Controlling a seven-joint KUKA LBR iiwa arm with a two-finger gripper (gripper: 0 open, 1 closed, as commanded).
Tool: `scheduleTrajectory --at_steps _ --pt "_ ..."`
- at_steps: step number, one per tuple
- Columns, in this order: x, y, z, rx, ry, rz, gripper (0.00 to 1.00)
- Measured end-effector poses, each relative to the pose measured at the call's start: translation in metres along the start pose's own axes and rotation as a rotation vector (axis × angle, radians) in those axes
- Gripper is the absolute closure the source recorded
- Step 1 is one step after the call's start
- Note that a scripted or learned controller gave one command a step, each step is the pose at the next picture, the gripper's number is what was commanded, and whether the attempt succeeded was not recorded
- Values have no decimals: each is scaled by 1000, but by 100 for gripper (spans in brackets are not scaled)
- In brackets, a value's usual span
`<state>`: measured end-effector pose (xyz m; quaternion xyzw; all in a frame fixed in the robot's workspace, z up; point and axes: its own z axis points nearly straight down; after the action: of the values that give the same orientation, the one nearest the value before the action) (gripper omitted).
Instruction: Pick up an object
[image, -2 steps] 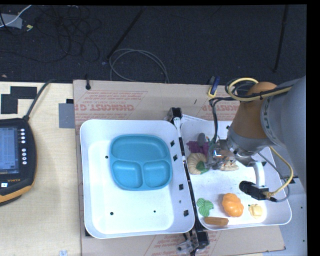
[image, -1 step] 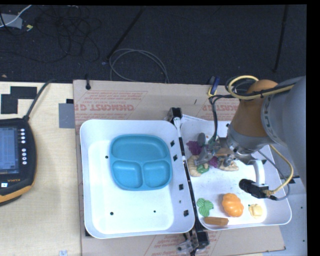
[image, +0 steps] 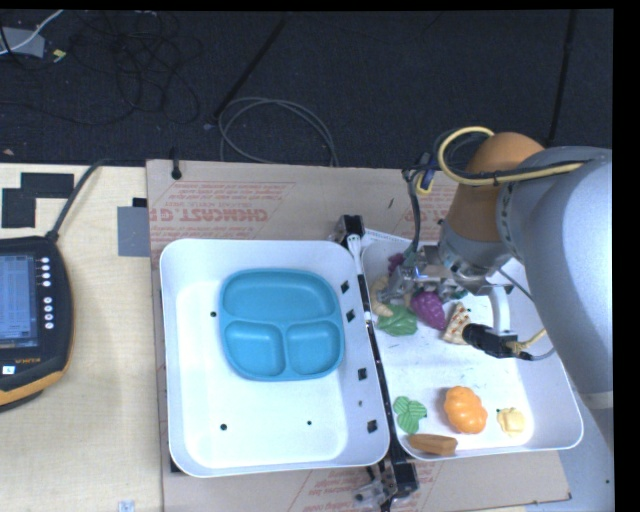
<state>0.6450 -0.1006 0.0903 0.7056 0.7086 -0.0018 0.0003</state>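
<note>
My gripper (image: 412, 283) is down in the right bin (image: 545, 405), at its far left part, among a cluster of toy foods. Right under it lie a purple piece (image: 430, 308), a green leafy piece (image: 397, 322) and a tan slice with red dots (image: 457, 324). The arm's wrist hides the fingertips. Nearer the front of the same bin sit an orange pepper-like toy (image: 464, 409), a small green leaf (image: 409, 412), a brown sausage shape (image: 433, 444) and a small yellow piece (image: 512, 421).
The left bin (image: 190, 400) holds a blue three-compartment plate (image: 281, 323). A black divider rail (image: 362, 330) runs between the bins. A teach pendant (image: 25, 310) lies on the bench at far left. Cables trail behind the bins.
</note>
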Motion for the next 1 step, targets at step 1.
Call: scheduleTrajectory --at_steps 1 --pt "2 -2 -12 3 6 -1 100"
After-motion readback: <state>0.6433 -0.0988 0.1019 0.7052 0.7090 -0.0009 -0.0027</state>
